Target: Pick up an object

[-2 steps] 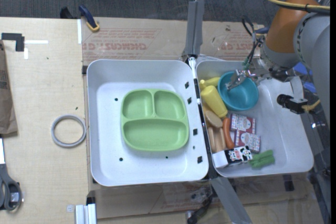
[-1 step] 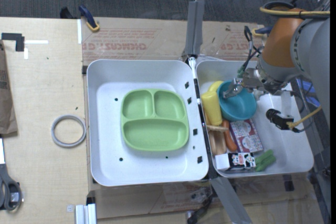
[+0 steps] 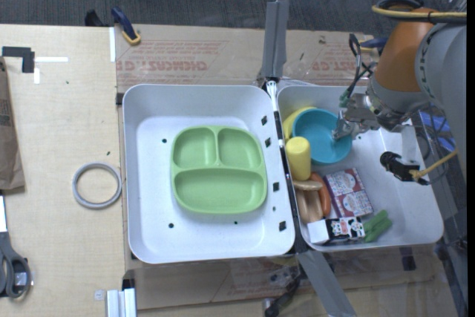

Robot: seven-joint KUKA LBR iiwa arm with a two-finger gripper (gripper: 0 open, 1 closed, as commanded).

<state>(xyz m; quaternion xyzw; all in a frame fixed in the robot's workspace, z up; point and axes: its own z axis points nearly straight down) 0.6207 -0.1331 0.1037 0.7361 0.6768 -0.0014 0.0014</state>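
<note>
A green three-compartment plastic plate [image 3: 219, 169] lies in the left white bin [image 3: 141, 182]. In the right white bin [image 3: 415, 223], a round blue plastic bowl [image 3: 319, 136] sits just right of a yellow plastic cylinder [image 3: 299, 157], above a hot dog toy [image 3: 312, 198] and a red-and-white carton [image 3: 347, 193]. The end effector [image 3: 344, 131] is at the bowl's right rim; whether it is clenched or released cannot be told.

The green divided plate [image 3: 219, 168] is looking like smooth matt plastic, and the white bins [image 3: 141, 182] are showing a smooth, slightly glossy plastic surface. The blue bowl [image 3: 320, 136] and yellow cylinder [image 3: 299, 157] are appearing as shiny plastic. The bench top [image 3: 59, 122] is looking like pale matt wood, and brown cardboard [image 3: 193, 56] is lying dull behind.
</note>
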